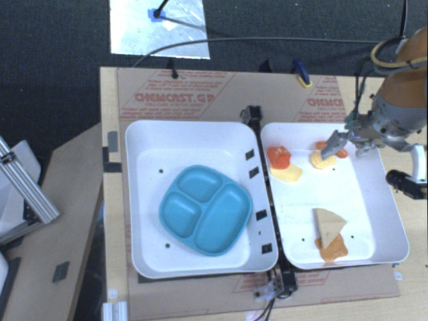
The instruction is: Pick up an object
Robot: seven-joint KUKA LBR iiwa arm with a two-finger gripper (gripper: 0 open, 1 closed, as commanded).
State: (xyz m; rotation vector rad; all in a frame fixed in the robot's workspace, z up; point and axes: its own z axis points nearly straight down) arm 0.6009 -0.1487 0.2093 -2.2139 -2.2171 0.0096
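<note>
The right bin (374, 199) holds several food-like pieces. A red-orange chunk (279, 156) sits at its back left, with a flat yellow piece (289, 174) just in front of it. Further right lie a small yellow piece (321, 161) and an orange piece (340, 152). My gripper (330, 150) reaches in from the right and its tip is down at these two, over the yellow one's right edge. Nothing is visibly held. A tan wedge (329, 224) and an orange lump (334, 249) lie near the front of the bin.
The left bin (150, 146) holds a blue divided plate (204, 209). A black-clipped divider (262, 192) joins the two bins. The middle of the right bin's floor is bare white. A foil sheet (157, 19) lies beyond the bench.
</note>
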